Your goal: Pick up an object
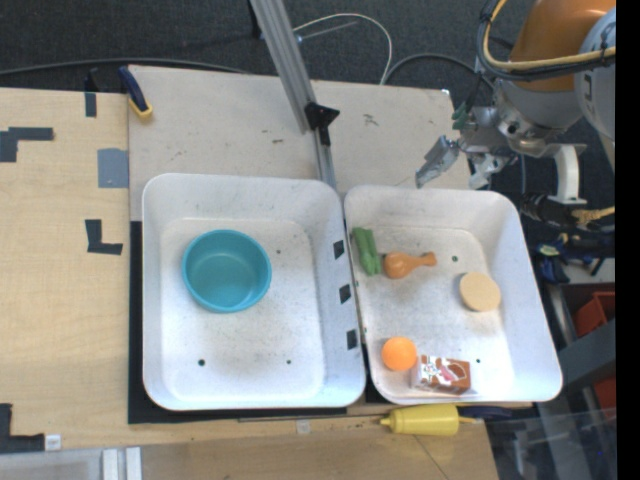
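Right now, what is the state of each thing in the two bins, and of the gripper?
Teal bowl: upright, nothing inside, in the left bin.
Green piece: lying flat, right bin.
Orange pear-shaped toy: on its side.
Tan disc: lying flat.
Orange ball: resting loose.
Red packet: lying flat.
Gripper: open, holding nothing, above the right bin's far rim.

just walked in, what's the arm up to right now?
Nothing is picked yet. The hand hovers over the far rim of the right bin, fingers spread with nothing between them. That bin holds a green piece, an orange pear-shaped toy, a tan disc, an orange ball and a small red packet. The left bin holds a teal bowl.
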